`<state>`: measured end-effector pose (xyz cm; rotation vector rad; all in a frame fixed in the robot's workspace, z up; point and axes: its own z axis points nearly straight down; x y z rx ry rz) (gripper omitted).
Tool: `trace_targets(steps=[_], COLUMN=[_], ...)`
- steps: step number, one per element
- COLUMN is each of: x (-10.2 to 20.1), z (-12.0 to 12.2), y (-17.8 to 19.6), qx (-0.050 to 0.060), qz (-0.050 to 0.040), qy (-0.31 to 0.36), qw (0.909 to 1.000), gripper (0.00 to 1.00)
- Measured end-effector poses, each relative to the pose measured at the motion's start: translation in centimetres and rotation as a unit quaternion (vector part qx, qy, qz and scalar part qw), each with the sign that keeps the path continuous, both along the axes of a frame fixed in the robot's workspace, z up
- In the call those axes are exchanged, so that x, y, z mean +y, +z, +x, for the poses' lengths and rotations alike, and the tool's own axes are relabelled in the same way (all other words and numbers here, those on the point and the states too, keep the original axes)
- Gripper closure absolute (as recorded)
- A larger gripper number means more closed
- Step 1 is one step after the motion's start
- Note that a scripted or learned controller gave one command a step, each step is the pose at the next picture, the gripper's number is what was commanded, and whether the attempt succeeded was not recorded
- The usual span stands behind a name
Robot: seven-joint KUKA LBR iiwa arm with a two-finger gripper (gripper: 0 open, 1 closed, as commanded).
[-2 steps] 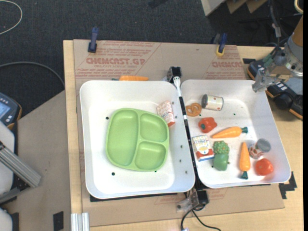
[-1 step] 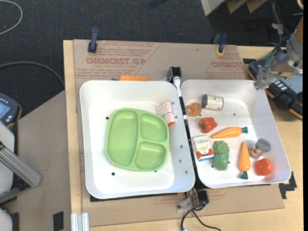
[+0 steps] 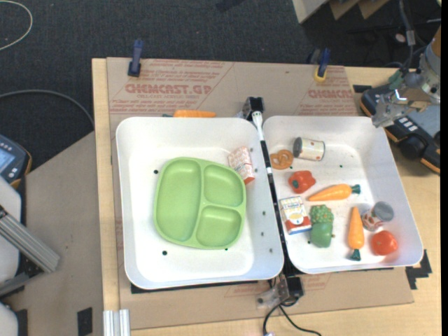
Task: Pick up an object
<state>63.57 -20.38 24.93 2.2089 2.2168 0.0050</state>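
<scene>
One camera here, fixed high above the bench and looking down at a slant. The bench's far edge, with its two clamps, sits toward the top; the near edge runs along the bottom. It stands well back, far enough to take in both white bins whole: the left bin and the right bin, side by side at centre. Dark floor shows beyond the far edge and off the left side. The arm pokes in at the upper right corner.
</scene>
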Motion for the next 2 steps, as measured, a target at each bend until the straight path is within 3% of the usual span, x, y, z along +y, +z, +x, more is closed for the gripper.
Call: trace_targets(steps=[1, 2], x=[0.0, 2.9], z=[0.1, -9.6], y=[1.1, 5.3], qx=[-0.002, 0.005], qz=[-0.0012, 0.0038], qy=[0.001, -0.002], qw=[1.0, 1.0], gripper=[1.0, 1.0])
